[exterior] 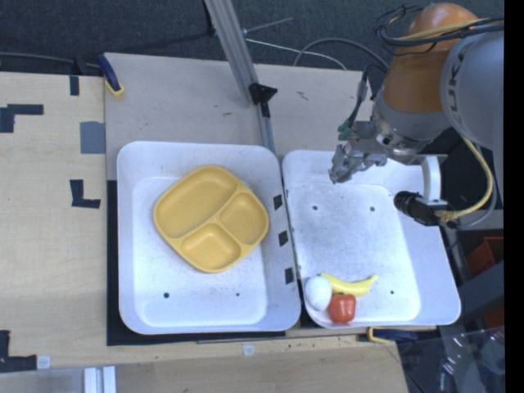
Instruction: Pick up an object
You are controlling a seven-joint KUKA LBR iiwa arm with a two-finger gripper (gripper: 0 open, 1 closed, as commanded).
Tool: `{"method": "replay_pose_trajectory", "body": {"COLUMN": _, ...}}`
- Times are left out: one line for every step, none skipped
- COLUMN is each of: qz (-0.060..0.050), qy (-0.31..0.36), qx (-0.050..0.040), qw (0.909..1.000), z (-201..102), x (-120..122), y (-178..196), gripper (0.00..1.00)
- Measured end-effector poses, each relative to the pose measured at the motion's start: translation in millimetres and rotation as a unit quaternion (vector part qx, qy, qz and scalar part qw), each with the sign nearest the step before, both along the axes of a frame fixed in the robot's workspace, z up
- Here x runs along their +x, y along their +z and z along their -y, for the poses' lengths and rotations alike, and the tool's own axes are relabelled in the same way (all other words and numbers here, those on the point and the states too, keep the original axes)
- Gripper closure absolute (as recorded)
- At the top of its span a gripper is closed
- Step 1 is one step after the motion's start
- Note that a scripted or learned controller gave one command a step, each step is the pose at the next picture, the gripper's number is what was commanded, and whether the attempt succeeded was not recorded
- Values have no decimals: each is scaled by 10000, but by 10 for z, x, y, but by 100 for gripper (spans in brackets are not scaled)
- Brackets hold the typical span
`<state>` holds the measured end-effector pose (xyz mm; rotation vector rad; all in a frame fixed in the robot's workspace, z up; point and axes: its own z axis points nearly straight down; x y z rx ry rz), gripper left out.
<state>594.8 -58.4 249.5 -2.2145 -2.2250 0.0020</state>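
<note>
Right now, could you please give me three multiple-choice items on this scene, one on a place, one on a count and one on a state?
1. Where does the yellow tray lie?
A. left bin
B. right bin
C. on the bench outside both bins

2. How many small things lie at the right bin's near edge?
A. one
B. three
C. five

3. Where is the gripper?
A. over the tray
B. touching the banana
C. over the right bin's far end, apart from the things

Key: 1 A, the tray rests in the left bin. 2 B, a white ball, the banana and a red piece. 3 C, it hangs far from them.
</note>
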Motion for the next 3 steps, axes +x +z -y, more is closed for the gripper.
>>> {"method": "replay_pose_trajectory", "body": {"qz": -6, "qy": 6, "qx": 0, "qw": 10000, "z": -518, "x": -111, "y": -156, "gripper": 100}}
{"method": "replay_pose_trajectory", "body": {"qz": -5, "qy": 5, "qx": 0, "qw": 10000, "z": -986, "x": -244, "y": -262, "gripper": 100}}
{"method": "replay_pose_trajectory", "body": {"qz": 7, "qy": 19, "qx": 5, "qw": 10000, "z": -1549, "x": -323, "y": -150, "gripper": 100}}
